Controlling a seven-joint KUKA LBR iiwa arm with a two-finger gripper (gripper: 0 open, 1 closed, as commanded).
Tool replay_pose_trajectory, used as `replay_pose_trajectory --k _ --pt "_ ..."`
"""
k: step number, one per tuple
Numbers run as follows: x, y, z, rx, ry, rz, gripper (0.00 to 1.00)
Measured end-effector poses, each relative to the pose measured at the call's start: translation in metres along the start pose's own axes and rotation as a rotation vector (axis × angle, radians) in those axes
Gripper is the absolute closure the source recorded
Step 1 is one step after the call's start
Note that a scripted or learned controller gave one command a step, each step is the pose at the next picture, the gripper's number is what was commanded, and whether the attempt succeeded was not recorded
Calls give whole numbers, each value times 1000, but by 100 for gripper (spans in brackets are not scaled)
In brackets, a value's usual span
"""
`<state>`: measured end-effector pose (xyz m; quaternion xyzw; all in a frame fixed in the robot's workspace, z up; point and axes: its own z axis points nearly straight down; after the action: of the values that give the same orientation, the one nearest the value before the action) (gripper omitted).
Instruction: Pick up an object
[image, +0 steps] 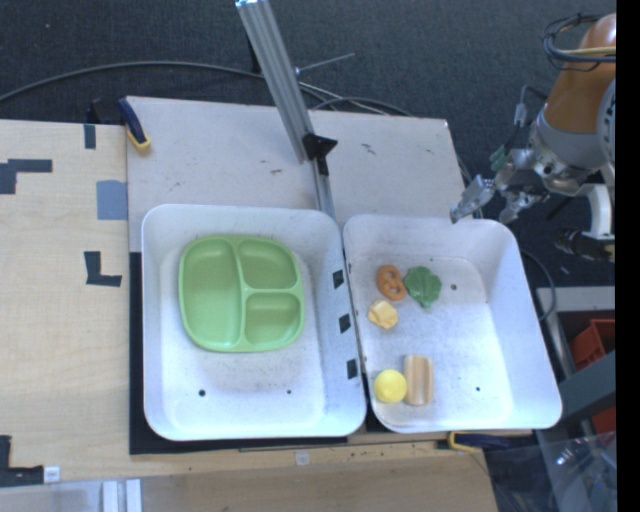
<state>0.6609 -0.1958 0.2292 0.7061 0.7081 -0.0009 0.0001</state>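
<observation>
The right bin (520, 300) holds several small toy foods. An orange piece (390, 282) lies beside a green leafy piece (424, 286), with a small yellow chunk (383, 316) just below them. Nearer the front lie a yellow ball (390, 386) and a tan bread-like piece (418, 380), touching each other. My gripper (488, 205) hangs over the bin's far right corner, above the rim and well away from the foods. Its fingers are spread open with nothing between them.
A green divided plate (242, 293) sits in the left bin (160, 330). A slanted metal bar (285, 80) runs down to the gap between the bins. A blue and yellow clamp (134, 125) lies at the bench's far left corner.
</observation>
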Motion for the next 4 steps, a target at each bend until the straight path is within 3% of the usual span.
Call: replay_pose_trajectory --k 1,3,4 --pt "0 0 0 0 0 0 0" --pt "1 11 114 5 0 0 0" --pt "-1 10 137 11 -1 3 0"
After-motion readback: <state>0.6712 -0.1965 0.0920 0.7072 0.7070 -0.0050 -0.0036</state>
